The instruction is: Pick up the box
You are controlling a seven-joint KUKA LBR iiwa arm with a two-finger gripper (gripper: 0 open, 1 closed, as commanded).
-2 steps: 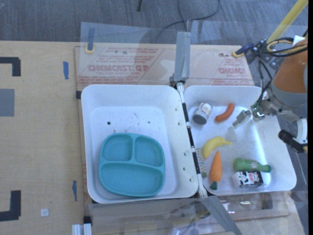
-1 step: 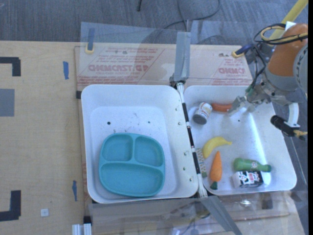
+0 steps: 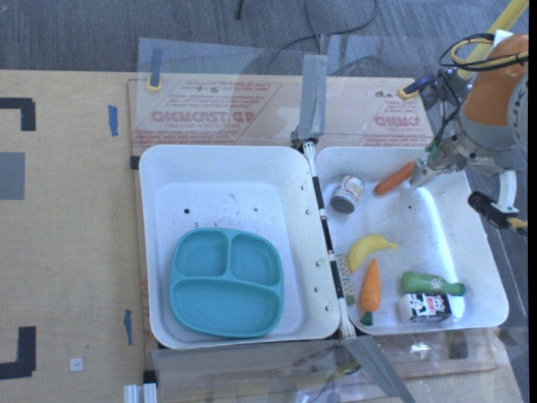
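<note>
left bin (image 3: 159,170): teal plate (image 3: 225,282) | right bin (image 3: 470,250): box (image 3: 429,307), can (image 3: 346,194), banana (image 3: 370,248), two carrots, green bottle (image 3: 430,285) | gripper (image 3: 422,173): grasp unclear

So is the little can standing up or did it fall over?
Fell over. The can lies on its side in the right bin, its round end facing the camera, beside a carrot.

Red "CHEMCAST GP" printed on the clear sheet (image 3: 210,107) behind the bins. Smaller print there too blurred to read.
</note>
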